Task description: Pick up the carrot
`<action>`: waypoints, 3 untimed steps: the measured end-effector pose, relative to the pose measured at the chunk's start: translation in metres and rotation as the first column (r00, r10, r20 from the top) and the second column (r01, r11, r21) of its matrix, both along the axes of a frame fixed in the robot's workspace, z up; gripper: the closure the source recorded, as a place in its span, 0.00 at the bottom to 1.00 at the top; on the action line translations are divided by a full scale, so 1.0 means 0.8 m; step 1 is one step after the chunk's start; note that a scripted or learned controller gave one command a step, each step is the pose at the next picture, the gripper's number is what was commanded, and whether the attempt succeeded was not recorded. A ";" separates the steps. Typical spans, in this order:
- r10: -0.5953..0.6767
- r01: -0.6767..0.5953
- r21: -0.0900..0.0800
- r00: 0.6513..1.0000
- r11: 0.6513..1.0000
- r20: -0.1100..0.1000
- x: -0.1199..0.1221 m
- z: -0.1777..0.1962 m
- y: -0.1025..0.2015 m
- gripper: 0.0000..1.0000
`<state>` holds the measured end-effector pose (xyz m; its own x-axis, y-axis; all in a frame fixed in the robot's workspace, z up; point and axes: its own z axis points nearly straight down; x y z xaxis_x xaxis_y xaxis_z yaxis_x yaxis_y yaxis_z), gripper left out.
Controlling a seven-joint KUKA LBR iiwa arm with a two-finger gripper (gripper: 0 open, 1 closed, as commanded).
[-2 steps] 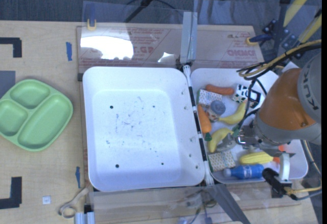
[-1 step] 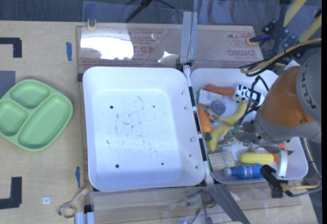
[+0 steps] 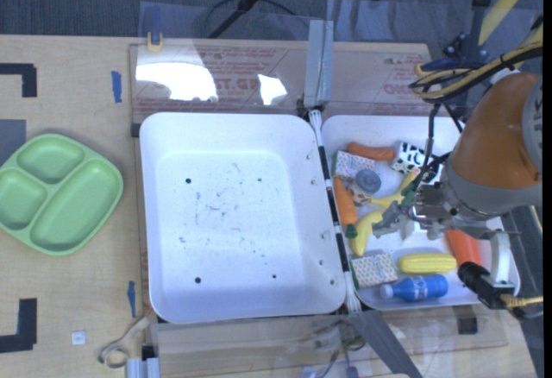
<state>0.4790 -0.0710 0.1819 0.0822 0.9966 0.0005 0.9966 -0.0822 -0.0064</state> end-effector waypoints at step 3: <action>0.103 -0.103 -0.001 0.995 0.995 0.001 0.088 0.050 0.008 0.00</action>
